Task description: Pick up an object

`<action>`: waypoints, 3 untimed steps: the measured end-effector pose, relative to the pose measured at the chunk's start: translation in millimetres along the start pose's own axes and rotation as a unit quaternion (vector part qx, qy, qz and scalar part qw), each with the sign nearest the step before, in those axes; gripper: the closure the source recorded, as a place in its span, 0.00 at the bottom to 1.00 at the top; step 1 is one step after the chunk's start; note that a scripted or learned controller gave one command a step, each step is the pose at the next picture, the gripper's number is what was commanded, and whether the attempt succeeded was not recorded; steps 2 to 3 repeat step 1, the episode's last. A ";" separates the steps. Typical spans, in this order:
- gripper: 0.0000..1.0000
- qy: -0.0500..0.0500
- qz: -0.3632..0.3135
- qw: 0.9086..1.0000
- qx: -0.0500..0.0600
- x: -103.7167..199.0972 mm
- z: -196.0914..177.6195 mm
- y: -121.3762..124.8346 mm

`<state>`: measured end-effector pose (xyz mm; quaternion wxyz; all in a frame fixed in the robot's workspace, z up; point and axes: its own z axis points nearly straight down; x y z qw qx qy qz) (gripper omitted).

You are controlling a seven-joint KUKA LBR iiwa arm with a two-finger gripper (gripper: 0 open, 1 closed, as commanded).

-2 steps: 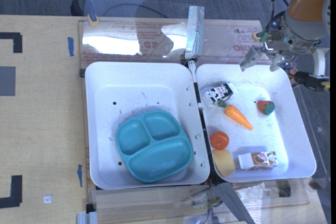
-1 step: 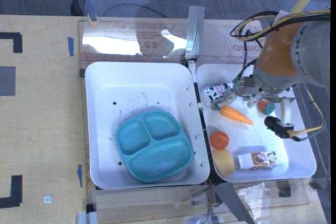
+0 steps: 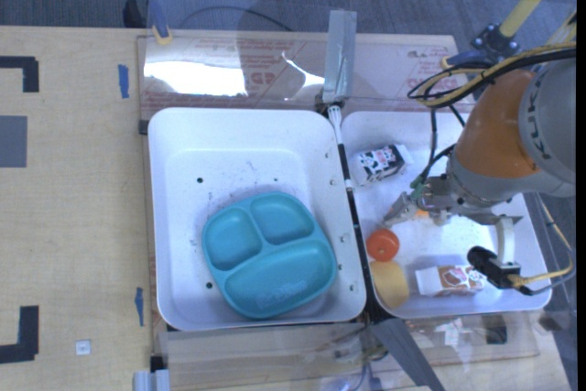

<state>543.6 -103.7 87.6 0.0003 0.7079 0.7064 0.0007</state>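
below jaws (image 3: 423, 208): orange ball (image 3: 383, 244)

Red print on clear sheet (image 3: 275, 69), unreadable.

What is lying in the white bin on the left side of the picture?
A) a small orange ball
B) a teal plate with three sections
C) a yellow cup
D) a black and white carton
B: the teal divided plate lies in the left bin, while the small orange, yellow and black-and-white things lie in the right bin.
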 end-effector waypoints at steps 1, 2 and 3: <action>0.00 0.000 -0.007 1.000 -0.002 -44.7 0.9 58.5; 0.00 0.000 -0.007 1.000 -0.002 -44.7 0.9 58.5; 0.00 0.000 -0.007 1.000 -0.002 -44.7 0.9 58.5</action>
